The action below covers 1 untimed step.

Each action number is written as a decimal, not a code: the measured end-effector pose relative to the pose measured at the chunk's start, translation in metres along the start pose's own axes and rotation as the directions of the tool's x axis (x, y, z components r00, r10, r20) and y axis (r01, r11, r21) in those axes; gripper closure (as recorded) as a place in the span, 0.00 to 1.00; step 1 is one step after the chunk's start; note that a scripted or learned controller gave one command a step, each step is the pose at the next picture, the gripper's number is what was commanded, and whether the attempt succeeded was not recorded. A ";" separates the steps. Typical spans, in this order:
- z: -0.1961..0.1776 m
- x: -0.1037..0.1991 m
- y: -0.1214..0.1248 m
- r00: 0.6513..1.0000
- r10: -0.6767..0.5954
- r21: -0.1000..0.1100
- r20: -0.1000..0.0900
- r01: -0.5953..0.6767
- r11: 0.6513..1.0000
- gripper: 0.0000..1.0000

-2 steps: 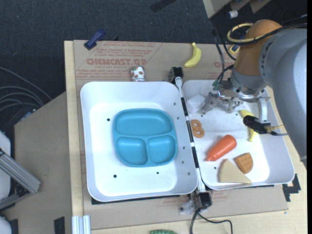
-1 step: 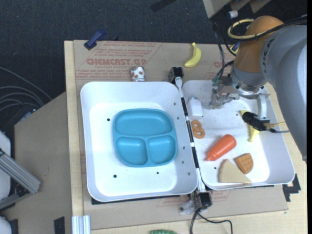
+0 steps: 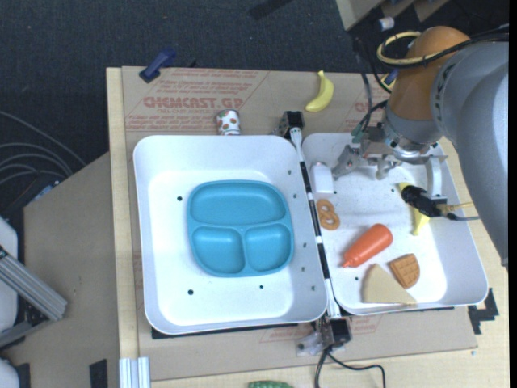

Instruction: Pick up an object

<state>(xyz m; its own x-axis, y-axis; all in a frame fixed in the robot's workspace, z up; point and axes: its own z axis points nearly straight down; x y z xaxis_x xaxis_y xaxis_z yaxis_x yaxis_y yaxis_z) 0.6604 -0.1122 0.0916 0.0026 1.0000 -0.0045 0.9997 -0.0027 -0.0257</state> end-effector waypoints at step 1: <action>0.007 0.006 0.006 1.000 -0.003 -0.023 -0.003 0.003 1.000 0.00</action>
<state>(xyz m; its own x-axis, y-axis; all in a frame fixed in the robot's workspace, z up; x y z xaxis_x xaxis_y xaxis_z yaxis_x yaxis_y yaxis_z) 0.6661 -0.1063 0.0848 -0.0001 1.0000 -0.0010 1.0000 0.0001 -0.0031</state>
